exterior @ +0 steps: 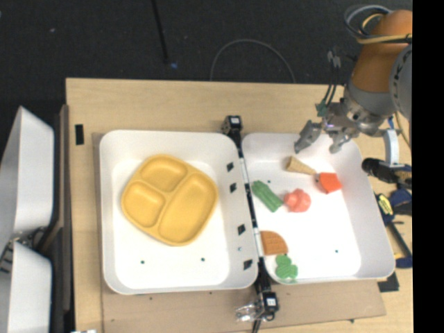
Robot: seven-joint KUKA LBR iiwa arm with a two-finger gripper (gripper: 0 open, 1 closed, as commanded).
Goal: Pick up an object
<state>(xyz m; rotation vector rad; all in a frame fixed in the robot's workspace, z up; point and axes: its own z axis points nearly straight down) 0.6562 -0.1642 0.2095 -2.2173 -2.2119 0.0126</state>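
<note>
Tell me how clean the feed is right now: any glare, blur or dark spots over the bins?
Camera view: even light; both white bins read bright, slightly washed out. Small toys such as the orange block are soft-edged. The hand casts little shadow. Beyond the bench, the floor is dark.

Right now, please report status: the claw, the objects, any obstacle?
Claw open, above right bin's far edge, holding nothing. Nearest: tan wedge, orange block. Nothing lies between.
</note>
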